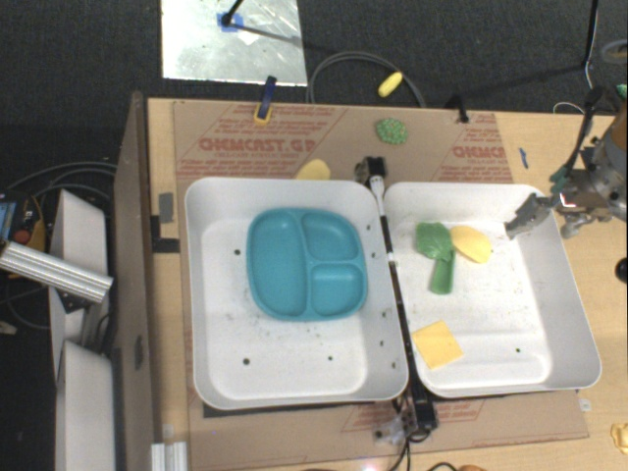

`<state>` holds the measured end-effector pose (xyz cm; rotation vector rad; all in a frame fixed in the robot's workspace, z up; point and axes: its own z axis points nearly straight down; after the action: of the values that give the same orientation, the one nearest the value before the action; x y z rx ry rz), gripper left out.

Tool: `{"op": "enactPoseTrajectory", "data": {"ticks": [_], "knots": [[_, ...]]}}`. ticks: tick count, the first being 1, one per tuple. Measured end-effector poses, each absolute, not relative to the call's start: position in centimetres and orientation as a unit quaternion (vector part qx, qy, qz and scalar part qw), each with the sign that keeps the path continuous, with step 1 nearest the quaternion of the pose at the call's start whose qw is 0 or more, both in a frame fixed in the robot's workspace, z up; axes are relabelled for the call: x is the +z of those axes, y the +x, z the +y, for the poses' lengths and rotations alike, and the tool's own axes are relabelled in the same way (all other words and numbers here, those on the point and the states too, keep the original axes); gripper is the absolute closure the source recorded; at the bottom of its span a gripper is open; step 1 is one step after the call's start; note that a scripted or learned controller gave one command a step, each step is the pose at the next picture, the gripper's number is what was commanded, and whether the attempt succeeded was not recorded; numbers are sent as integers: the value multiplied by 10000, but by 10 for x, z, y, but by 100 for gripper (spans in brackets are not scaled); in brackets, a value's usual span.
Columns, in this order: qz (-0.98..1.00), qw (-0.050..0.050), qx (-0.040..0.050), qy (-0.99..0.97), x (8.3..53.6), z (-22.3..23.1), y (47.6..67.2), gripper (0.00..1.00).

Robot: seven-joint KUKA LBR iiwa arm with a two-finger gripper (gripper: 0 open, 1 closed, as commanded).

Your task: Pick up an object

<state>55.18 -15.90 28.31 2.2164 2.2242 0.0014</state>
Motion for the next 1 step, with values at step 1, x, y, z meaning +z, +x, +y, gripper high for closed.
{"op": "enactPoseTrajectory", "data": {"ticks": [1], "knots": [[7101, -13, 0, 7041, 184, -122, 590, 0]]}}
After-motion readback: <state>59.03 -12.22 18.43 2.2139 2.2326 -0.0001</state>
